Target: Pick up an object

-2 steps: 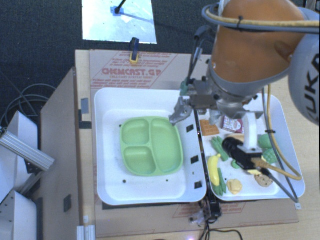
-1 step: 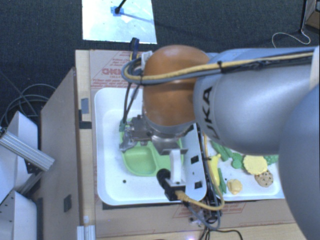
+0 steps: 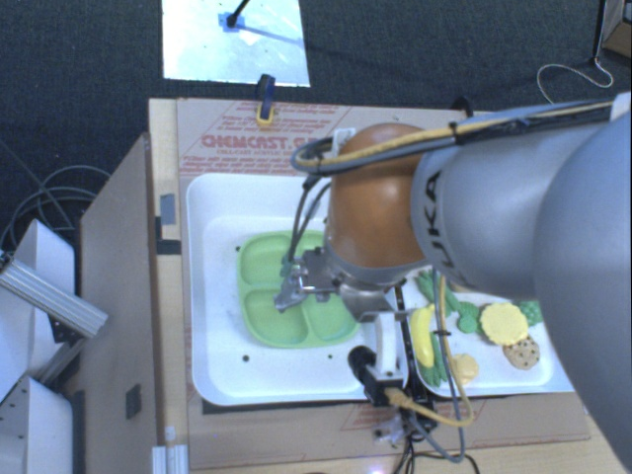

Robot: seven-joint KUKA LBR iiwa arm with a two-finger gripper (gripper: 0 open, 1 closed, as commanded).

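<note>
Camera view: the hand [image 3: 289, 294] hangs at frame centre over the green divided tray [image 3: 286, 304] in the left bin [image 3: 212, 294]; its opening I cannot tell. Toy food [image 3: 502, 324] lies lower right. Risk, as I judge: closing on the flat tray rim would slip off.

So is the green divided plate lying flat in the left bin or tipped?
Flat: the green divided plate lies on the left bin floor, compartments facing up.
</note>
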